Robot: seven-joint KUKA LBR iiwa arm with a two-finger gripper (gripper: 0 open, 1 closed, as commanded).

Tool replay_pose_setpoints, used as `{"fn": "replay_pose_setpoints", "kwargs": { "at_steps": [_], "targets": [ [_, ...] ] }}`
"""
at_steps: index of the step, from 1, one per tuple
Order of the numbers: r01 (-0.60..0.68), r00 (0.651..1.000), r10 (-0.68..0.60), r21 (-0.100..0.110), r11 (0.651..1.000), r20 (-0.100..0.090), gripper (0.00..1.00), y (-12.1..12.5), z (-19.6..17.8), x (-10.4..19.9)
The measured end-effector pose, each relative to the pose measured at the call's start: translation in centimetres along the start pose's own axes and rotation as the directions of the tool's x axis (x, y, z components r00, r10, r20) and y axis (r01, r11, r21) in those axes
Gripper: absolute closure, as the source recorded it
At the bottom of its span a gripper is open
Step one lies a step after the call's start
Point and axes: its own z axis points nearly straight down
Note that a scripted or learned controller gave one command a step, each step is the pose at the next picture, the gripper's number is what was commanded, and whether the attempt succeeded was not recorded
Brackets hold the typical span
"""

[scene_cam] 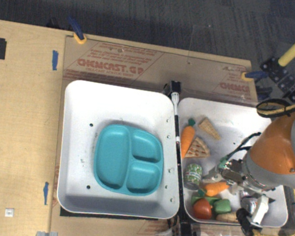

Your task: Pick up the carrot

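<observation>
Orange carrot (pixel 187 138) lies along the left wall of the right bin (pixel 280 218), green top pointing far, waffle wedge (pixel 199 148) touching its right side. End effector (pixel 237 179) hangs over crowded near-right food; its opening I cannot tell.

Dark, perhaps carpeted floor (pixel 152 6) beyond bench (pixel 14 139).

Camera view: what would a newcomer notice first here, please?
The turquoise divided plate in the left bin stands out most. Next comes the arm's orange band over the right bin, where small food items crowd together, with the carrot lying along that bin's left wall.
</observation>
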Motion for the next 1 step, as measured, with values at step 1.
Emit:
{"fn": "replay_pose_setpoints", "kwargs": {
  "at_steps": [1],
  "targets": [
    [0.138, 0.99, -0.138, -0.008, 0.99, 0.002, 0.0, -0.18, -0.03, 0.8]
  ]
}}
